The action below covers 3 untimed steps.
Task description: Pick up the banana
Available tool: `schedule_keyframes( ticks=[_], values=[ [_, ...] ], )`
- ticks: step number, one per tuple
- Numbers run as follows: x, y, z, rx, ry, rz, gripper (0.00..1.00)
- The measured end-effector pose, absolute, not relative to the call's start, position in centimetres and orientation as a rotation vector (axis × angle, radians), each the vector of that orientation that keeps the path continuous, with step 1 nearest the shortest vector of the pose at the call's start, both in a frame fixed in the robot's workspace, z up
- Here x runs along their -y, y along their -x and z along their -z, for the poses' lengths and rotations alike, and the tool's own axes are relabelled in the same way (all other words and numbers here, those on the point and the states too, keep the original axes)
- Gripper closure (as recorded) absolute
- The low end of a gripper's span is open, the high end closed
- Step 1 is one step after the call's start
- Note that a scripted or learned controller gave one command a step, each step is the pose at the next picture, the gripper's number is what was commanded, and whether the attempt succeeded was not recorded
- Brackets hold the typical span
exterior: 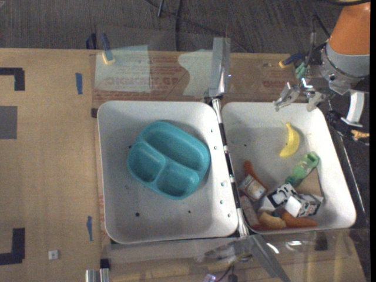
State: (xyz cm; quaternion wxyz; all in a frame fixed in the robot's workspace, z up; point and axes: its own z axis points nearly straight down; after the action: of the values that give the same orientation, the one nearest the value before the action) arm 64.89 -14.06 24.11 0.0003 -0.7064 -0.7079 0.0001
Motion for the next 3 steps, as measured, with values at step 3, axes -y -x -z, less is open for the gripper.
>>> schedule_keyframes(
  ticks=[3],
  values=[
    [15.7,-57.1,-9.0,2.465,1.964,0.008,0.0]
  ],
)
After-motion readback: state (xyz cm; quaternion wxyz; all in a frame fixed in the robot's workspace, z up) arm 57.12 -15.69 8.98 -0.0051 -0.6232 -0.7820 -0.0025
